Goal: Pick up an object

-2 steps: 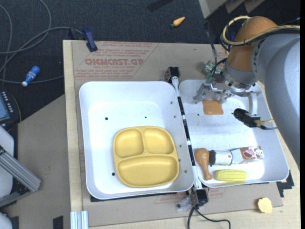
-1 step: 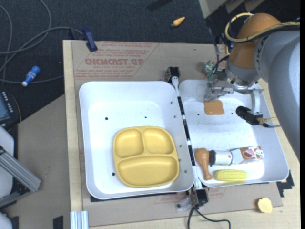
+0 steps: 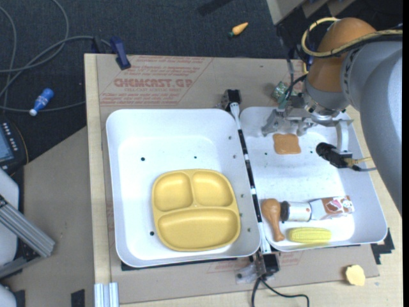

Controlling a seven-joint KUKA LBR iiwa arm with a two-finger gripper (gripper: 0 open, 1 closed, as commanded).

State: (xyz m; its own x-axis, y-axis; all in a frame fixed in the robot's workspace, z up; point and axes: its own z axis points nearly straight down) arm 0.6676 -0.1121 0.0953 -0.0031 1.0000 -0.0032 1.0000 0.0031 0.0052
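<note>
Gripper (image 3: 289, 124) positioned low over the far end of the right bin (image 3: 367, 200), directly above a flat tan piece resembling toast (image 3: 287, 144). Toast lying just below the fingertips, on the bin floor, apparently not clamped. Finger spread: cannot tell. Alignment suggests approach for a top-down grasp. Well nearer the camera than the gripper, clustered along the bin's near edge: drumstick (image 3: 272, 215), corn cob (image 3: 309, 235), small bottle (image 3: 317, 209). Left of the gripper, in the other bin: yellow divided plate (image 3: 195, 208), lying flat.

Two white bins (image 3: 128, 171) hold one yellow divided plate (image 3: 195, 208), one toast slice (image 3: 287, 144), one drumstick (image 3: 273, 216), one corn cob (image 3: 309, 235) and one bottle (image 3: 316, 208).
</note>
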